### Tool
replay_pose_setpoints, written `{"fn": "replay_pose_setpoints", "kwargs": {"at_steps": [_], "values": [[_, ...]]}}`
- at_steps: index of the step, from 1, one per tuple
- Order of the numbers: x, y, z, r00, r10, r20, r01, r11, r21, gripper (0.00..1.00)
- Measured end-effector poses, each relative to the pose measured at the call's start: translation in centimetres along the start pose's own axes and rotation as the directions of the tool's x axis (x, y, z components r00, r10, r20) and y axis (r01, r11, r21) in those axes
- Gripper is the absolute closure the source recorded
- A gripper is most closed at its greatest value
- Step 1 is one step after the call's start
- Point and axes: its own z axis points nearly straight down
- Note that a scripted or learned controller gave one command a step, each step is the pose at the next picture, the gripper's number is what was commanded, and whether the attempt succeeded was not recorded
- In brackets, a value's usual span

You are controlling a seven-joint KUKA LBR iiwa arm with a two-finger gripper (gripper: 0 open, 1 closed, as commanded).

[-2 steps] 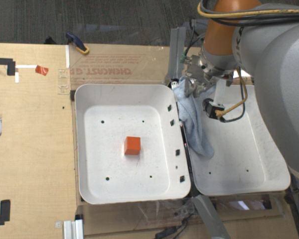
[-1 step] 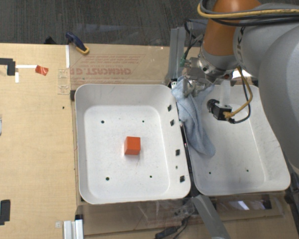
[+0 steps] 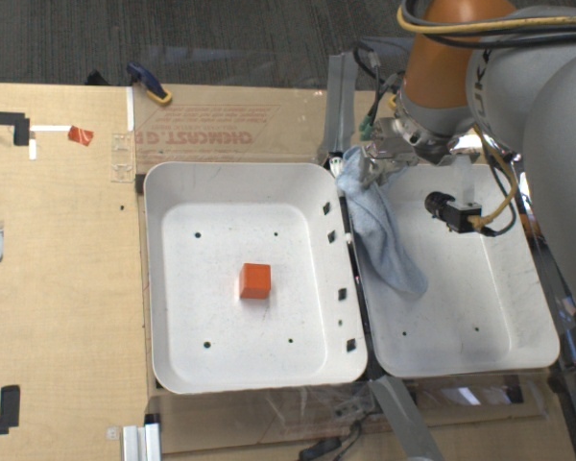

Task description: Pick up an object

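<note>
A grey-blue cloth (image 3: 384, 243) hangs over the left side of the right bin (image 3: 480, 325). Its top end is bunched narrow and pinched between the fingers of my gripper (image 3: 363, 166), which is shut on it near that bin's far left corner. The cloth widens downward and its lower end rests on the bin floor. An orange-red cube (image 3: 255, 281) sits alone near the middle of the left bin (image 3: 182, 353), well away from the gripper.
The arm's orange band (image 3: 451, 36) and grey body cover the right bin's far right. A black cable plug (image 3: 449, 209) hangs beside the wrist. A blue-and-yellow clamp (image 3: 149, 83) and a small red tag (image 3: 80, 135) lie on the bench at far left.
</note>
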Motion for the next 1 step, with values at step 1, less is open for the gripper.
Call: {"fn": "replay_pose_setpoints", "kwargs": {"at_steps": [1], "values": [[1.25,0.14,-0.03,1.000,-0.006,0.000,0.006,1.000,-0.001,1.00]]}}
